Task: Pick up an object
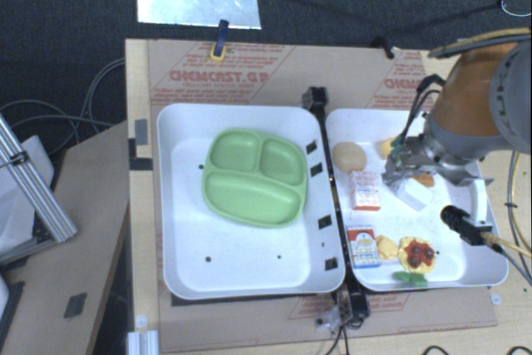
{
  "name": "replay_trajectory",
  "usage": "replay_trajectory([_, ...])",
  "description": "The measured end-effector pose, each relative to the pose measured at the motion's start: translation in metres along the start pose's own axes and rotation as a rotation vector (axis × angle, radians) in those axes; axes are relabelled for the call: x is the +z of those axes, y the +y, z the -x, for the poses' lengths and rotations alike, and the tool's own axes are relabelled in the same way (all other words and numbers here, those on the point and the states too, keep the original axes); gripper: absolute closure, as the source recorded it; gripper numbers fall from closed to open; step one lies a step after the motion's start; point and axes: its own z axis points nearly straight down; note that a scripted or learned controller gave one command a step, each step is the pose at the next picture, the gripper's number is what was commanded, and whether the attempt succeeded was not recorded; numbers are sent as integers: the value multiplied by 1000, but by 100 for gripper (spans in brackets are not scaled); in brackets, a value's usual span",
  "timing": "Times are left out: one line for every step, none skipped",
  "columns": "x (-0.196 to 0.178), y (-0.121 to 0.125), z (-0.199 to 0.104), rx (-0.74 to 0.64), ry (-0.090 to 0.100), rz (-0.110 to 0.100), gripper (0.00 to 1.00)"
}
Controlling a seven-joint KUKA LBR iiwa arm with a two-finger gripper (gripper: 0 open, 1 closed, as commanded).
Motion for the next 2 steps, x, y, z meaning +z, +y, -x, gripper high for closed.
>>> replay_trajectory([-63,8,1,-1,0,2,100])
replay_trajectory([-66,9,1,-1,1,-4,100])
